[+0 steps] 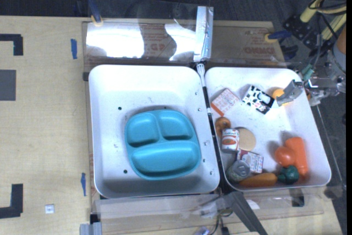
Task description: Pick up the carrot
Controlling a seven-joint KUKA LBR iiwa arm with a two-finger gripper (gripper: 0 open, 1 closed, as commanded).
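The wooden tabletop (44, 135) carries two white bins side by side. The left bin (110, 91) holds a blue divided tray (162, 143). The right bin (316, 143) holds a jumble of small items. The carrot (258, 179) lies along its near wall, its green top (288, 175) just beside an orange toy (291, 152). The gripper (300, 88) hangs at the bin's far right corner, well apart from the carrot; whether it is clenched I cannot tell.

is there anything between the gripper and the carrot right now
Nothing sits on the carrot, which lies along the right bin's near wall. The gripper is at the far right corner. An orange toy lies on the straight line between; coming from above avoids it.
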